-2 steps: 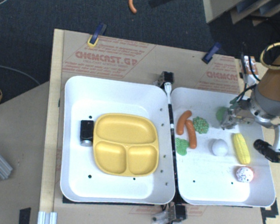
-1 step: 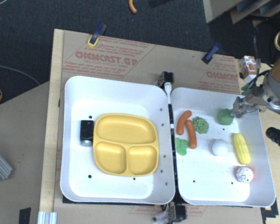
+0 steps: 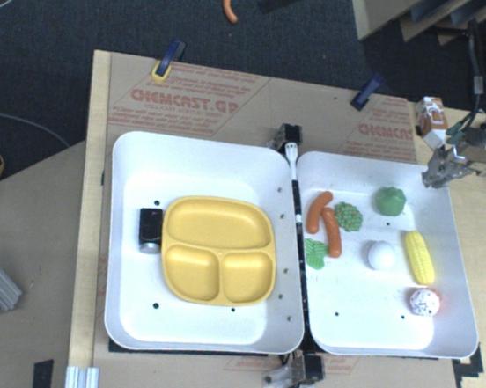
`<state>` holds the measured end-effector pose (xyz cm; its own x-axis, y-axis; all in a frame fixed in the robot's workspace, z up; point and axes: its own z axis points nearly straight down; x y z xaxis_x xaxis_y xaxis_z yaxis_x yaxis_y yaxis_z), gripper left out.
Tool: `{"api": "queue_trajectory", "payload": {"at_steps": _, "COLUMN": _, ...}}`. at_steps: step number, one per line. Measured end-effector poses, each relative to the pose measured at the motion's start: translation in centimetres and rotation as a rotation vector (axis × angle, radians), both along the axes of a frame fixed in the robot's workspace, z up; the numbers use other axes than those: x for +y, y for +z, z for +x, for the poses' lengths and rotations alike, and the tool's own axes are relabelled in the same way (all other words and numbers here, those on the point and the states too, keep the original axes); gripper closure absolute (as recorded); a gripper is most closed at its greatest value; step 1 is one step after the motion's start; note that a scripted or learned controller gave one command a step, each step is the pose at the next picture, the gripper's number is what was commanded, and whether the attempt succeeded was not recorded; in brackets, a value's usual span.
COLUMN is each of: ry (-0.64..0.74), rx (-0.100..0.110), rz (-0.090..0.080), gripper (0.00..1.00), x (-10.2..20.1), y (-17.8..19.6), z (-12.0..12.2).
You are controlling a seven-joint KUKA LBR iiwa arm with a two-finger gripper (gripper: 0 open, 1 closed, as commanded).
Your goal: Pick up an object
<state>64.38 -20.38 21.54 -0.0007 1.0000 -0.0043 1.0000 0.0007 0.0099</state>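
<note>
My gripper hangs over the far right corner of the right bin, above and to the right of a round green ball. Nothing shows between its fingertips. In the same bin lie two orange sausages, a green broccoli piece, a small green leafy piece, a white ball, a yellow corn cob and a speckled white egg.
The left bin holds a yellow divided plate and a small black block beside it. Clamps sit at the bench's far edge, and a stray orange piece lies on the dark floor.
</note>
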Motion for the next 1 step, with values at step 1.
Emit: {"api": "queue_trajectory", "payload": {"at_steps": 1, "ry": 0.001, "rx": 0.005, "rz": 0.002, "gripper": 1.0, "x": -0.01, "y": 1.08, "z": 0.1}}
